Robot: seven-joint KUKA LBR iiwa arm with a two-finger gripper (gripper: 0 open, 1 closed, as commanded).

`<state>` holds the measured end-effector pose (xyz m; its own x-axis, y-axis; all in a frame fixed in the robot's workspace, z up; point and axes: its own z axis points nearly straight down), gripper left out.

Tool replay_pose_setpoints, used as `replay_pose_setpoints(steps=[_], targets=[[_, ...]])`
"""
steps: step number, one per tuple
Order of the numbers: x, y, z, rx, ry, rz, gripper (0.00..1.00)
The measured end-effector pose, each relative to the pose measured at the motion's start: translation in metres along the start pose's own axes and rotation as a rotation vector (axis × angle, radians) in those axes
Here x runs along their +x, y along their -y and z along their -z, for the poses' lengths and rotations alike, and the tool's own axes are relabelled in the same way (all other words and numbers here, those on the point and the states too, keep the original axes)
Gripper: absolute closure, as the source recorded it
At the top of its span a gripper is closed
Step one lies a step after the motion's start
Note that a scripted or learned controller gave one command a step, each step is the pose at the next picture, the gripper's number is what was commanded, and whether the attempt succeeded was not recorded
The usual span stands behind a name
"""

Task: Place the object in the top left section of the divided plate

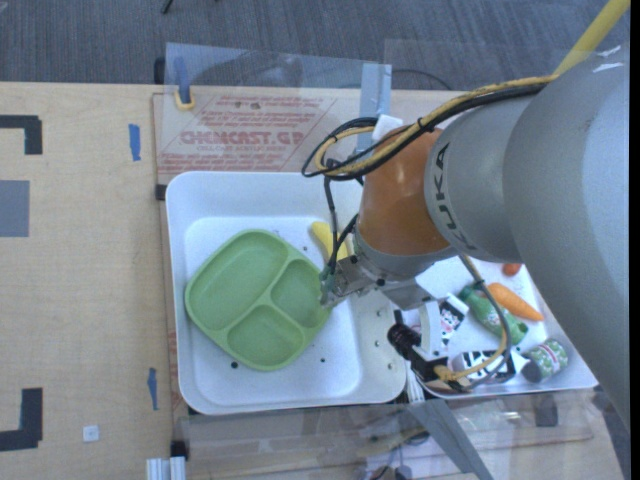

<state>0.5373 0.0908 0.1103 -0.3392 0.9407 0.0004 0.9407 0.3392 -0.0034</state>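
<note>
Over the left bin (190, 368) we see the arm (560, 168) reach in from the right, its gripper (330, 286) low at the right edge of the green plate (255, 298). We cannot tell its state. Just behind the gripper lies a yellow object (322, 236) on the bin floor, beside the plate's upper right rim. Across in the right bin (575, 373) we see a carrot (515, 301) among other small items.
</note>
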Motion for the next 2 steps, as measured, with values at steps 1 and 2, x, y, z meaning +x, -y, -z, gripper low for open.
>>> replay_pose_setpoints(steps=[1, 2], targets=[[-0.0194, -0.0928, -0.0152, -0.023, 0.004, 0.1, 1.0], [-0.0195, -0.0914, -0.0184, -0.019, 0.004, 0.1, 0.0]])
